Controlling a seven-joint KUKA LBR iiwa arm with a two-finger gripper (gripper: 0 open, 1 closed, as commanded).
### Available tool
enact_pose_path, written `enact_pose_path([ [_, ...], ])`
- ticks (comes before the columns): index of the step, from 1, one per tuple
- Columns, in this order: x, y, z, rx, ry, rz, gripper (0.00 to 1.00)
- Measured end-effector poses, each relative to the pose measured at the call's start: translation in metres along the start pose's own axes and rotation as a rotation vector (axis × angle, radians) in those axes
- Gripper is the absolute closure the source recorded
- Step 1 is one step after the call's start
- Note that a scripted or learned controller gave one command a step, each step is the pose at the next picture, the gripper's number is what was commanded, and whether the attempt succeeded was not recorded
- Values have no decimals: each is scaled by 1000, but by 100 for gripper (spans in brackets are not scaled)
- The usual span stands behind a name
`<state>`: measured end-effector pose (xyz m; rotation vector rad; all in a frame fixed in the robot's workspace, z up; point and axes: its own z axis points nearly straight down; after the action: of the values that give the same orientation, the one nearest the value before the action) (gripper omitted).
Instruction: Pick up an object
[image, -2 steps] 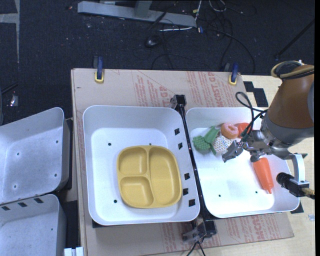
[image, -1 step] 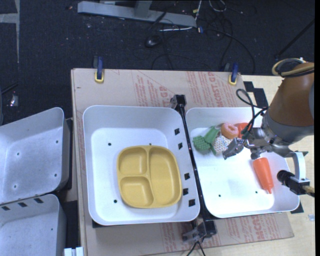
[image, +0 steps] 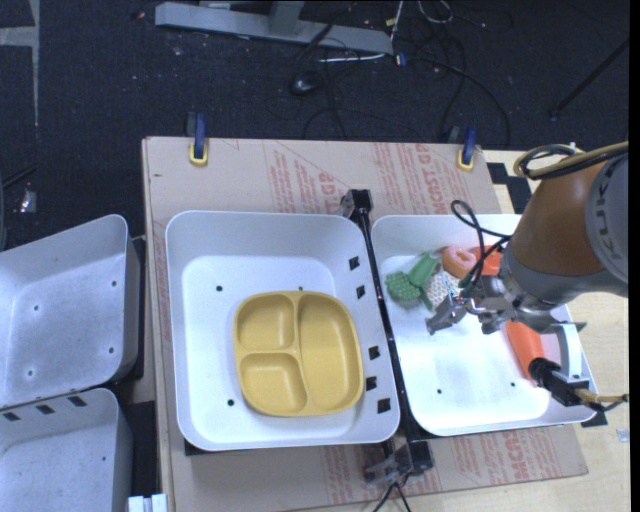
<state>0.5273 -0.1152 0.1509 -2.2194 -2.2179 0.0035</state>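
Several small toys lay clustered in the right white bin (image: 470, 400), where the green knobbly plastic piece (image: 404, 287) looked light, stiff and best pinched across its narrow body, while the two-finger gripper (image: 452, 312) hovered beside it, spread and empty.

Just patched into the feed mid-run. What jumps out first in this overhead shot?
The yellow divided plate stands out, lying alone in the left bin. In the right bin, the grey arm with its orange band reaches in from the right, its claw low beside a cluster of small things near the bin's far side: a green toy and an orange piece. An orange-handled tool lies near that bin's right wall.
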Motion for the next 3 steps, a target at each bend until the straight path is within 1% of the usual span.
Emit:
enact_pose_path([
  [1, 1, -1, 54, 1, 0, 1, 0],
  [2, 0, 0, 41, -4, -1, 2, 100],
  [3, 3, 6, -22, -11, -3, -4, 100],
])
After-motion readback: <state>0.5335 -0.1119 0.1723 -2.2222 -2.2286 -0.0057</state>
